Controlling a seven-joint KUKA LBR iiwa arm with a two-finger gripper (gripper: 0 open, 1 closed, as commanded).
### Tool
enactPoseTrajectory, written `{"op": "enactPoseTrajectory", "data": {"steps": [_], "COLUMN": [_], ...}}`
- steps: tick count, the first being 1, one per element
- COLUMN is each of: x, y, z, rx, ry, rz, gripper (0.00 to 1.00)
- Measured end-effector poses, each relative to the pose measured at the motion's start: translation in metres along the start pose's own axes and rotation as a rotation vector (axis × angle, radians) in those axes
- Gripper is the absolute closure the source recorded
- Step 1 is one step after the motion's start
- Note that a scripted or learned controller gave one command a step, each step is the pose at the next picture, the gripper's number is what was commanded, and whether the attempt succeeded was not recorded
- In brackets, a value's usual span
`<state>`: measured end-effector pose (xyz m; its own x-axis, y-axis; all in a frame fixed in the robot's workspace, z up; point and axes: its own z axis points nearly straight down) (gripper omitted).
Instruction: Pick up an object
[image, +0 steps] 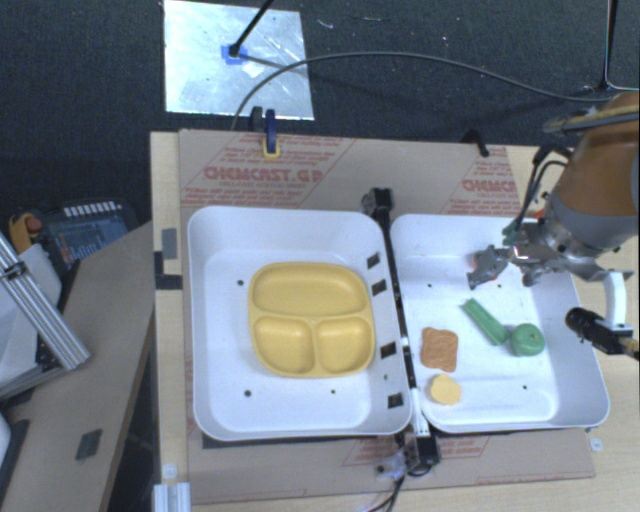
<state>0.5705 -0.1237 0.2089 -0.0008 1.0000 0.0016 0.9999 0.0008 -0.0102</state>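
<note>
The green toy vegetable (503, 330) is lying in the right bin (570, 400), just below the gripper (487, 266) and slightly to its right; its long axis is running diagonally, stalk end nearest the gripper, bulbous end farther off; a brown cracker-like piece (439, 347) and a yellow disc (445, 390) are sitting lower and to the left; the arm (596, 190) is reaching in from the right, wrist low over the bin; whether the gripper is spread or pressed together cannot be told.

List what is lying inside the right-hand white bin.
The right bin holds a green object, a brown piece and a yellow piece. The gripper hides the floor beneath it.
</note>
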Motion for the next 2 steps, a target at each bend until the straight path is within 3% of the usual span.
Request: {"op": "enactPoseTrajectory", "data": {"steps": [1,2], "x": [0.0,0.005], "y": [0.003,0.002], "z": [-0.006,0.056], "rx": [-0.012,-0.006], "ry": [-0.002,-0.001], "rz": [-0.002,-0.001], "gripper": [0.0,0.0]}}
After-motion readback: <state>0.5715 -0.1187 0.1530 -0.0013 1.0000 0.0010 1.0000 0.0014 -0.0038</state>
